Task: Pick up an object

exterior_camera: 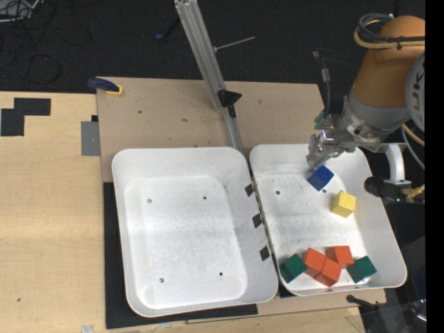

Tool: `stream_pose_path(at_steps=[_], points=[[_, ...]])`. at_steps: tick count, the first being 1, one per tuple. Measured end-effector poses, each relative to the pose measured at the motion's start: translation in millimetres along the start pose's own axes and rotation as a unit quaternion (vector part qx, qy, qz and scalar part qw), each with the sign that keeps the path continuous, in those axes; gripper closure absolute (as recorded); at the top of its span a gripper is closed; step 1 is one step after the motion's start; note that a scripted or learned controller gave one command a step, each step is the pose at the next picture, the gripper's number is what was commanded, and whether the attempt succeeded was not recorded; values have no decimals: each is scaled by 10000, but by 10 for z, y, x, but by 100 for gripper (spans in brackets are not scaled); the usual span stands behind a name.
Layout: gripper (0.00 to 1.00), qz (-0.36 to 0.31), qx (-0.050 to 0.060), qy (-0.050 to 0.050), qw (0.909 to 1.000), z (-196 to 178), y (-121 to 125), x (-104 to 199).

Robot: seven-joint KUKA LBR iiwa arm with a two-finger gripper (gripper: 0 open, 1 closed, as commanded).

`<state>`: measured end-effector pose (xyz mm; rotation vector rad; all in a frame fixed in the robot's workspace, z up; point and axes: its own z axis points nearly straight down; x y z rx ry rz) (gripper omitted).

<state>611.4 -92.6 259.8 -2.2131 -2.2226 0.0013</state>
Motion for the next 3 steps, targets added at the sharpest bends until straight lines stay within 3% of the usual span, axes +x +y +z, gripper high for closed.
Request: stream_pose_path(at_steps=[3], points=[[100, 0, 11, -6, 10000, 268, -7, 1646]])
